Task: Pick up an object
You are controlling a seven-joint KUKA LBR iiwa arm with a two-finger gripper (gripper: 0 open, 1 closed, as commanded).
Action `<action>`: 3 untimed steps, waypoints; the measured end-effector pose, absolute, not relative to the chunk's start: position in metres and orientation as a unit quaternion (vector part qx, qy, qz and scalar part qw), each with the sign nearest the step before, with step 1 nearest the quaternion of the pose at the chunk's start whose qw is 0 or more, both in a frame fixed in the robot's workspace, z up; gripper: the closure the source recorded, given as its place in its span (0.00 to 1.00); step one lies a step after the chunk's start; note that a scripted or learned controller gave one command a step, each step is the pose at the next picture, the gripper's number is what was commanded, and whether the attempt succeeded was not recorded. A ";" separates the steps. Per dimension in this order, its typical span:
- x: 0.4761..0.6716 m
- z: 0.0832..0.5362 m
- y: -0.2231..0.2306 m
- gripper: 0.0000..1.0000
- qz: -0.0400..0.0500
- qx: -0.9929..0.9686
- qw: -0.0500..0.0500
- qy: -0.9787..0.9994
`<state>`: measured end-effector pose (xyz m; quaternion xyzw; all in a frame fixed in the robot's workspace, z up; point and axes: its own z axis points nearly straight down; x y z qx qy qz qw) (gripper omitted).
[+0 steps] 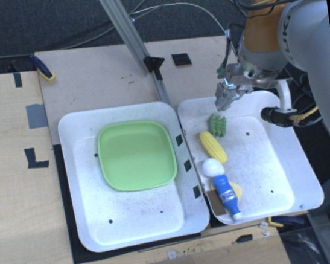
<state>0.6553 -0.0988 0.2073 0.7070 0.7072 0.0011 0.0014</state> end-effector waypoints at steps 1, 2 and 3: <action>0.660 0.260 -0.089 1.00 0.001 0.707 0.002 0.708; 0.664 0.245 -0.040 1.00 0.000 0.706 -0.001 0.708; 0.668 0.231 0.014 1.00 0.000 0.706 -0.001 0.709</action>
